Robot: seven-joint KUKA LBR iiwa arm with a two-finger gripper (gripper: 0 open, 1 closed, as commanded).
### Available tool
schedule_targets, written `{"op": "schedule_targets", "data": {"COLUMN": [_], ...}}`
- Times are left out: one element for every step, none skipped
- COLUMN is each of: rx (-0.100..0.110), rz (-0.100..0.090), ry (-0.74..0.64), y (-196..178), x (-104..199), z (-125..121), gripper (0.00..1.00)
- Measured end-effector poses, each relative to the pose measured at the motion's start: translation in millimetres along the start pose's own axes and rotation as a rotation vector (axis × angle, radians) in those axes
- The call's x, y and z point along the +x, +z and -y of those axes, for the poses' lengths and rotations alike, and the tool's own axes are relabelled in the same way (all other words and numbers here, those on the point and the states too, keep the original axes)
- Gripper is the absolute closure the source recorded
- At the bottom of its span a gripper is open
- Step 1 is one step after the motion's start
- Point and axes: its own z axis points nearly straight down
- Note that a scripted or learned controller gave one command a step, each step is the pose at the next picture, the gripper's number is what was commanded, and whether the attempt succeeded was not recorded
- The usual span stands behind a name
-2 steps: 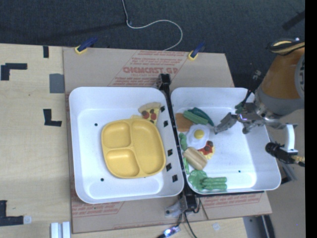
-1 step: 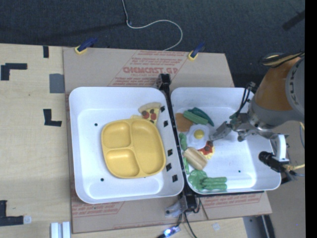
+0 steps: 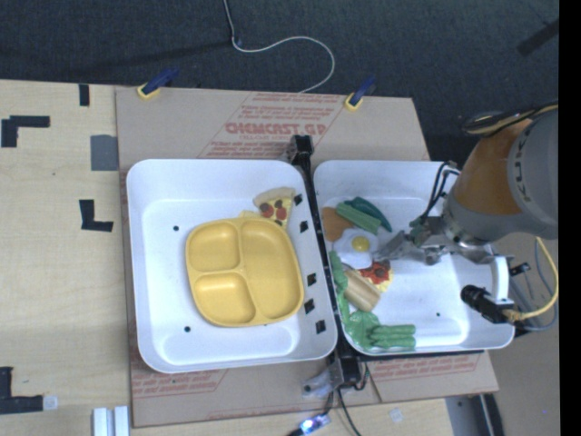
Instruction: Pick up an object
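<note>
**Pincer low over the toy food pile**

The grey two-finger pincer [image 3: 388, 252] hangs in the right-hand shallow white bin [image 3: 436, 321], with its tip just above the small red toy piece [image 3: 379, 274] beside the white-and-yellow fried-egg toy [image 3: 357, 246]. Whether its fingers are parted, I cannot tell. The piece lies just down-left of the tip.

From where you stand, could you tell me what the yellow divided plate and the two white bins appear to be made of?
Yellow divided plate: probably moulded plastic, matte, with an even colour and soft rounded ridges. White bins: likely thin plastic, smooth with a slight sheen and rounded rims.
</note>
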Motion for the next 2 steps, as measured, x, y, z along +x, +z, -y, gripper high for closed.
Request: {"op": "schedule_targets", "data": {"rx": [-0.008,0.001], "rz": [-0.006,0.002], "ry": [-0.005,-0.002], "y": [-15.7,-78.0], "x": [4.1,2.2], "z": [-4.2,-8.4], "gripper": [1.00,1.00]}}
